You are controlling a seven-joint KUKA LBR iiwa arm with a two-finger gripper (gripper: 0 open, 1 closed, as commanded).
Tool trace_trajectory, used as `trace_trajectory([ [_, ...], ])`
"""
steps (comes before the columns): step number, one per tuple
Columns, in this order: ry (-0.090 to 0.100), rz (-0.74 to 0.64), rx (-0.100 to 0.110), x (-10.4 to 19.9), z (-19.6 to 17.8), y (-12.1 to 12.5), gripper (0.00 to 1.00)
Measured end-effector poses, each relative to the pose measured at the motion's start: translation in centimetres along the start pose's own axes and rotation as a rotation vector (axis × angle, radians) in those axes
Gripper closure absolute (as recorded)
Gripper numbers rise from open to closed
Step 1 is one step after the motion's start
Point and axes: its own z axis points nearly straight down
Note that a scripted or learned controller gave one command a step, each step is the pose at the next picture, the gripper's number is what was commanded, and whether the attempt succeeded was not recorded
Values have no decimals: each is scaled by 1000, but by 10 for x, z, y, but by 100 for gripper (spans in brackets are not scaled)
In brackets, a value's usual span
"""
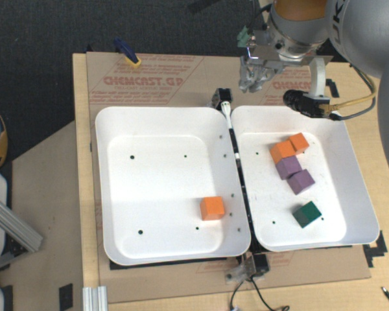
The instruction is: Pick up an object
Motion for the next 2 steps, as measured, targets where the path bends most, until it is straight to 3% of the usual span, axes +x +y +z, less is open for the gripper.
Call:
trace_trajectory([
  [1, 0, 2, 8, -52, 8, -8, 100],
  [2, -3, 4, 4, -121, 6, -7, 100],
])
